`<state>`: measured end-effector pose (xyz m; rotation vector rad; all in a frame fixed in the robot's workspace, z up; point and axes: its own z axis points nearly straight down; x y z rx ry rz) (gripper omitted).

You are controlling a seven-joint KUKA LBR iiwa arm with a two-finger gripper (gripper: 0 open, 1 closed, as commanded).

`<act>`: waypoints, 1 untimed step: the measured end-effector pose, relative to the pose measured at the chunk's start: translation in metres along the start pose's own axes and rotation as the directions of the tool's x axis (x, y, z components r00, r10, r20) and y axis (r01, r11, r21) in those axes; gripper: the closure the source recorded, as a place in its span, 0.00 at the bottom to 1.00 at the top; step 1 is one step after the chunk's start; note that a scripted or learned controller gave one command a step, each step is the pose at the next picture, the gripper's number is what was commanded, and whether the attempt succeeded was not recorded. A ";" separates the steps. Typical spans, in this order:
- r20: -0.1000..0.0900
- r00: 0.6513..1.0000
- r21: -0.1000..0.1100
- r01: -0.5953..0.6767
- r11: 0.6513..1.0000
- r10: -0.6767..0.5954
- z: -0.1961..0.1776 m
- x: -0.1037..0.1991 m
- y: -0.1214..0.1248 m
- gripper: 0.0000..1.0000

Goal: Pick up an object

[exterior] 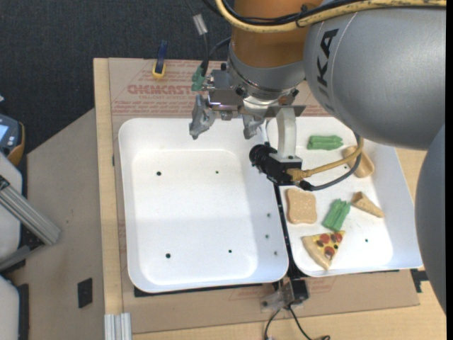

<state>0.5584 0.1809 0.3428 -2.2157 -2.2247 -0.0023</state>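
Fingers (pixel 224 127) spread apart, nothing between them | above left bin's (pixel 141 211) far rim | pizza slice (pixel 323 246) in right bin (pixel 382 253)

The right bin (pixel 396 190) holds a bread slice (pixel 301 207), a pizza slice (pixel 323 246) nearer, and a pea pod (pixel 324 142) farther.

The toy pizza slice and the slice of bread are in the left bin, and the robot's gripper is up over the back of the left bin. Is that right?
Not quite. The toy pizza slice and the slice of bread lie in the right bin, not the left one. The camera view shows them near that bin's front left corner. The rest holds: the gripper hangs over the back of the left bin.
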 end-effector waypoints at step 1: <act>0.006 1.000 0.008 -0.006 1.000 0.006 0.115 0.000 0.075 0.00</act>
